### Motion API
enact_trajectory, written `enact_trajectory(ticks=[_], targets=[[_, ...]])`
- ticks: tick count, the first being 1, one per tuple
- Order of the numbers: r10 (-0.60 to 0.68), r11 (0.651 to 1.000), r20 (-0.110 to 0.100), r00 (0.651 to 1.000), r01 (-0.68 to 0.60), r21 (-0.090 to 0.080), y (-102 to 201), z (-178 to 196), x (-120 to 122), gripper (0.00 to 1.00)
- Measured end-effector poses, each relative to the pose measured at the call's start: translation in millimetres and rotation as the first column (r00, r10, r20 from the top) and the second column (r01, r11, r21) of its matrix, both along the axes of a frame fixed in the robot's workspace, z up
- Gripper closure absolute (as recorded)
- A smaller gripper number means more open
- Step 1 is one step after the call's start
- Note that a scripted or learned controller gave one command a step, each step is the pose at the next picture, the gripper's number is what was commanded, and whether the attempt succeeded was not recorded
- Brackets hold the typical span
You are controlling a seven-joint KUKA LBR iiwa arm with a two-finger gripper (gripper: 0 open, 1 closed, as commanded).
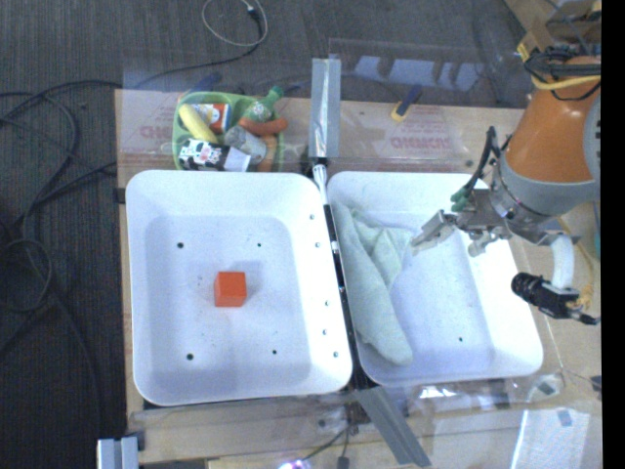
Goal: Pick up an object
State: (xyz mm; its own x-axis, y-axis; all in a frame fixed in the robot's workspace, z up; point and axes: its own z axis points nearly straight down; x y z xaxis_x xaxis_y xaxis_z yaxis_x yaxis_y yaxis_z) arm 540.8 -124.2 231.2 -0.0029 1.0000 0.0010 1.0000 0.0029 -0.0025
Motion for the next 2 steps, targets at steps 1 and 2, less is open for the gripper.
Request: enact_trajectory(ticks=[1,2], targets=[[-0.219,0.976,0.000,0.976,0.219,-0.002,30.9,-41.9,98.2,0.00],[-0.363,0.932,0.005,0.932,0.363,-0.001,21.9,-135.2,58.3,0.00]])
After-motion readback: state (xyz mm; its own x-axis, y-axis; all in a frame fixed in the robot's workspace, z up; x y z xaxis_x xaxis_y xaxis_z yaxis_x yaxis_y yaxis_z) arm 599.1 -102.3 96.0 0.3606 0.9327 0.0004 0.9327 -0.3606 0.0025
